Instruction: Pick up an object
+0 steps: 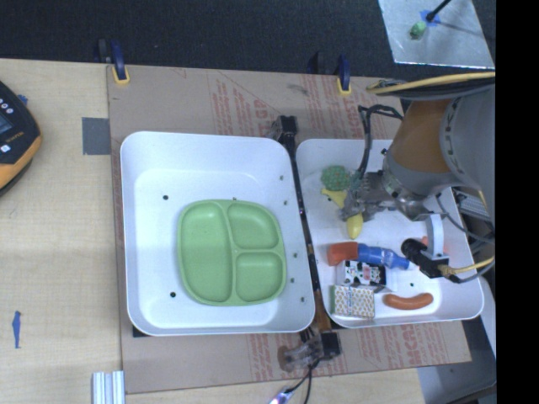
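Note:
My gripper (365,202) reaches down into the right bin (459,310) near its upper left part. A yellow object (354,225) pokes out just below the gripper, and another yellow bit (332,194) shows at its left, beside a green leafy toy (335,177). The gripper hides where it meets the yellow object. Lower in the bin lie a red piece (343,252), a blue bottle-like item (384,257), a black-and-white patterned box (364,273), a pale green patterned box (354,302) and a sausage (408,300).
The left bin (143,293) holds a light green divided plate (230,252). A yellow and black device (13,141) lies at the bench's left edge. The grey arm with its orange band (421,137) covers the right bin's upper right corner.

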Motion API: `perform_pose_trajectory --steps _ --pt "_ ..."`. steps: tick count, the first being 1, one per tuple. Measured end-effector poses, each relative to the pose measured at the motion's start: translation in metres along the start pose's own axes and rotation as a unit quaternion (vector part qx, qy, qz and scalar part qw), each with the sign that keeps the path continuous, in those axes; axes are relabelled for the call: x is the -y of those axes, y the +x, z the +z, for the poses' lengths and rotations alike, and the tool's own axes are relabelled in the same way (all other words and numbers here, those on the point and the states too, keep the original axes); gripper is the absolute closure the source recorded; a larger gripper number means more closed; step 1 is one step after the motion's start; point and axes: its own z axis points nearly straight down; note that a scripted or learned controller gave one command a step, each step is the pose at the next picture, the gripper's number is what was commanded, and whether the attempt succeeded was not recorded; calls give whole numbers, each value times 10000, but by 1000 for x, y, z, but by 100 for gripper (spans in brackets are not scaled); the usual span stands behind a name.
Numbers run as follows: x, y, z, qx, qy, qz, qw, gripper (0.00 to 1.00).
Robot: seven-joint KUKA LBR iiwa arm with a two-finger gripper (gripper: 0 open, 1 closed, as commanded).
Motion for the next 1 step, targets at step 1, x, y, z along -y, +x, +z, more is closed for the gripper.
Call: perform_pose_trajectory --steps 1 --pt "0 58 -110 -2 -15 4 10000 100"
